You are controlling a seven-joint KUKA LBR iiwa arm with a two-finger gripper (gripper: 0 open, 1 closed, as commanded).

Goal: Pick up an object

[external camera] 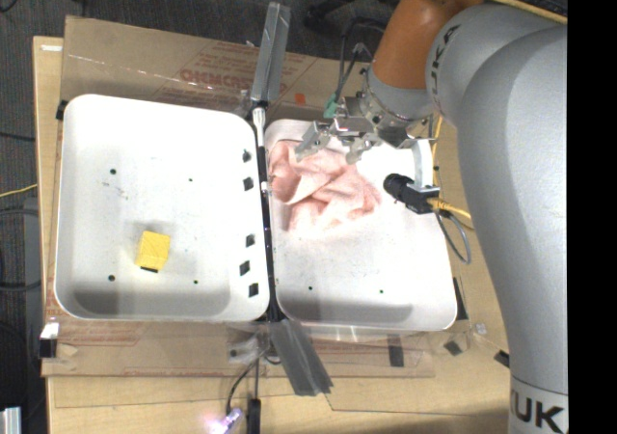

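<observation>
A crumpled pink cloth (318, 186) lies in the far left part of the right bin (386, 278). My gripper (333, 146) hangs just over the cloth's far edge, its two metal fingers (310, 141) spread apart and open. I see nothing between them. A yellow sponge block (153, 250) rests in the left bin (125, 133), near its front left.
The grey arm with its orange band (415, 27) fills the right side of the view. A black cable clip (407, 192) juts over the right bin beside the cloth. A metal divider bar (265, 66) runs between the bins. Cardboard lies beneath them.
</observation>
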